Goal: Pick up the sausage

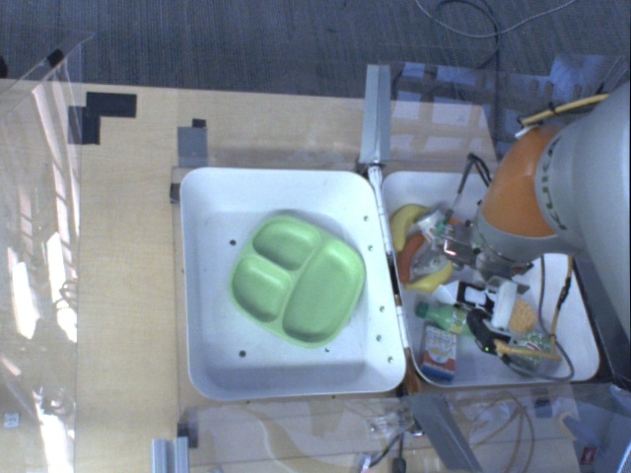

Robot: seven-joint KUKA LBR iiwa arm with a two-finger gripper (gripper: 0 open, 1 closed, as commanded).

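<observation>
The sausage (406, 257), a reddish-brown piece, lies along the left wall of the right bin (582, 363), partly under the gripper and beside a yellow banana (404, 222). The grey arm with its orange band (523, 195) reaches in from the right. My gripper (446, 249) is low over the cluster of sausage and banana, and its metal body hides part of both. Nothing can be seen held in it.
The left bin (212, 353) holds a green divided plate (298, 279). Crowded in the right bin are a green bottle (446, 315), a blue and red pack (440, 353), a yellow waffle-like piece (523, 315) and a green packet (532, 348). A metal divider (375, 116) stands between the bins.
</observation>
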